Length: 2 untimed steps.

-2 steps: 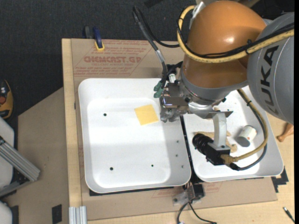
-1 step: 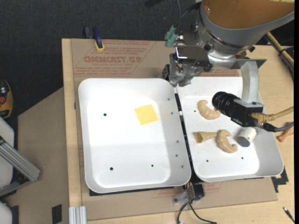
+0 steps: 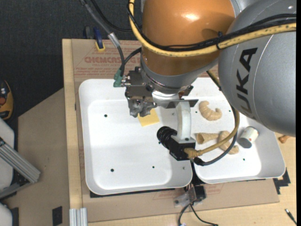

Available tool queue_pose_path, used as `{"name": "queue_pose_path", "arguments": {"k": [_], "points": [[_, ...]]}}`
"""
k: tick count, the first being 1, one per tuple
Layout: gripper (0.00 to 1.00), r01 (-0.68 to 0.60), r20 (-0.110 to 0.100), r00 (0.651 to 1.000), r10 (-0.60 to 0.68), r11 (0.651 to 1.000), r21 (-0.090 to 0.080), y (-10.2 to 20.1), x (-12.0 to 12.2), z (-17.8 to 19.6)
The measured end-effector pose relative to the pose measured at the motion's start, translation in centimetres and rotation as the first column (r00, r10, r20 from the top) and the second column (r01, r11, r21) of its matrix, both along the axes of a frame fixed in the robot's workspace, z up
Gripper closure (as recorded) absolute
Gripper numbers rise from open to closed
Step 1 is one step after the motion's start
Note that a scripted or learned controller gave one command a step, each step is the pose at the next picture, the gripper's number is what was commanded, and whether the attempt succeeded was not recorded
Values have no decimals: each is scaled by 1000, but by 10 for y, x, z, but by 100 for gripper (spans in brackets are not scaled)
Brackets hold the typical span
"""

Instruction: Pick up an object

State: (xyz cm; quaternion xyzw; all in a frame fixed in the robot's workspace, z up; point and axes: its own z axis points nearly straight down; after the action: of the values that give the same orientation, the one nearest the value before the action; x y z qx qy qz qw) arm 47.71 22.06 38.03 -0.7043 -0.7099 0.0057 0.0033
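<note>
- The gripper [image 3: 141, 108] hangs low over the left bin [image 3: 101, 140], touching or just above a pale yellow cheese-like wedge [image 3: 150, 119].
- I cannot tell its state; the wrist hides it.
- In the right bin [image 3: 263, 166] lie a croissant [image 3: 209, 111], a cone-shaped piece [image 3: 207, 137] and a small white cylinder [image 3: 248, 135].
- The arm [image 3: 188, 27] covers both bins' upper parts.

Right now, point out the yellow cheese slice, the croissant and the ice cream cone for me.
yellow cheese slice [image 3: 149, 119]: camera view, middle of its flat top, left bin.
croissant [image 3: 209, 111]: camera view, middle of its curved body, right bin.
ice cream cone [image 3: 208, 137]: camera view, on its tan side, right bin.
</note>
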Motion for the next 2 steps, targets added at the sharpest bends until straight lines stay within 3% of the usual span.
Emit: {"name": "queue_pose_path", "arguments": {"k": [1,2], "points": [[100,5,32,999,-5,1000,14,4,2,165],[100,10,-4,1000,-10,1000,-4,4,0,5]]}}
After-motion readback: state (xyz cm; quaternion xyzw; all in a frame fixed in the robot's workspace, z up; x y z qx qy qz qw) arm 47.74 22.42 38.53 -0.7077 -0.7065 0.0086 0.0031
